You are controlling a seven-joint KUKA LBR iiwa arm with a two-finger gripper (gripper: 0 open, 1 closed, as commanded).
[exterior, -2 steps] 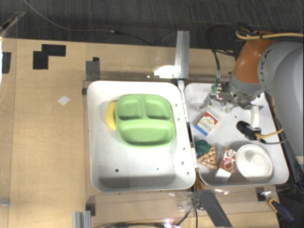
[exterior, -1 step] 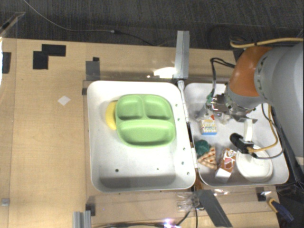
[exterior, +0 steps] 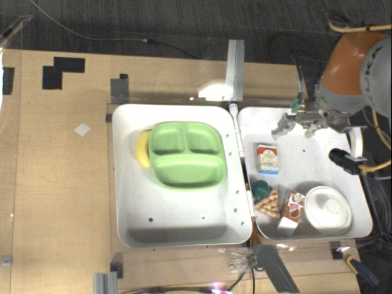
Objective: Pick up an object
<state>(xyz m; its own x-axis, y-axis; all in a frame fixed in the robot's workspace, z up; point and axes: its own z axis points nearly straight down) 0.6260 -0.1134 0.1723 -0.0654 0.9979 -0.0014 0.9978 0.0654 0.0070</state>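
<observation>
Claw (exterior: 298,122) over right bin (exterior: 367,225), grip state unclear, one green tray (exterior: 185,154), one white bowl (exterior: 327,208), one red carton (exterior: 267,159).

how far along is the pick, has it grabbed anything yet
Nothing looks picked yet. The gripper hangs over the upper part of the right bin, with nothing visible between its fingers. The small red-and-white box, the white bowl and the pizza slice lie in the bin. Descending, grasping and lifting are all left.

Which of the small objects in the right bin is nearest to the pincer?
The red and white packet. It lies alone in the middle of the right bin, just below the pincer; the pizza slice, carton and white bowl sit farther down.
</observation>
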